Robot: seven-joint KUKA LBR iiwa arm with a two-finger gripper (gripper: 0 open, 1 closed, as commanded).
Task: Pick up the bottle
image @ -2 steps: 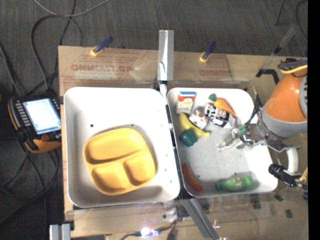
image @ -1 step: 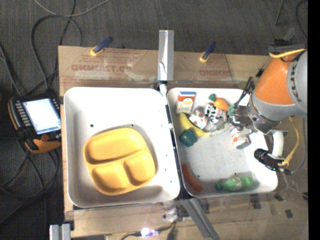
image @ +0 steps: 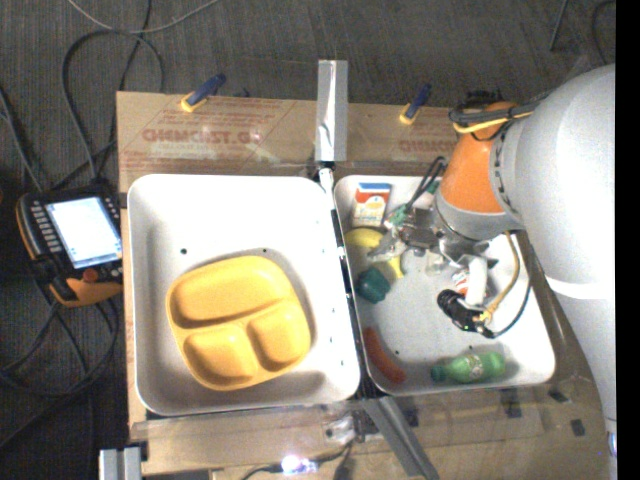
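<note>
Fig. legend, overhead view w/ the arm in from the right. The gripper [image: 412,236] sits low in the upper part of the right bin [image: 535,363], amid a cluster of items: a small carton [image: 371,204] just beyond its tip toward the bin's far corner, a yellow lemon-like fruit [image: 366,240] and a dark teal cup-like piece [image: 373,285] just beside it on the side toward the left bin [image: 140,268]. Finger spread is lost in clutter and wrist hardware, so whether it has hold of anything can't be told.

The green bottle [image: 468,368] lies on its side by the near wall of the same bin, well apart from the tool, back toward the viewer and somewhat toward the arm's base. Nothing touches it. A red-orange elongated item [image: 383,356] lies near it. A yellow divided tray [image: 240,320] rests in the left bin.

Progress, as judged: bottle not yet grasped; approach, closure and lift all appear left to do.
</note>
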